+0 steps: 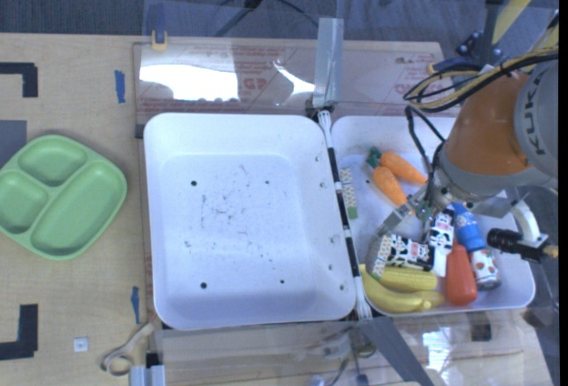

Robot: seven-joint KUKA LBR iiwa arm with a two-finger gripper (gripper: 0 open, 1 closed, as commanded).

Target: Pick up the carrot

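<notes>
Two orange carrots lie in the right bin (519, 295) near its far left corner. One carrot (404, 168) has a green top pointing left, and the other carrot (389, 186) lies just in front of it. My gripper (411, 212) hangs below the orange wrist band (486, 137), just right of and nearer than the carrots, low over the bin's middle. Nothing shows between it and the carrots, and the wrist hides part of the bin behind it.
Crowded in the near half of the right bin are a banana (404, 288), a cow-patterned carton (402, 252), a red bottle (460, 276), a blue-capped bottle (467, 230) and a small can (485, 269). The left bin (240, 207) adjoins it. A green divided plate (60, 195) sits far left.
</notes>
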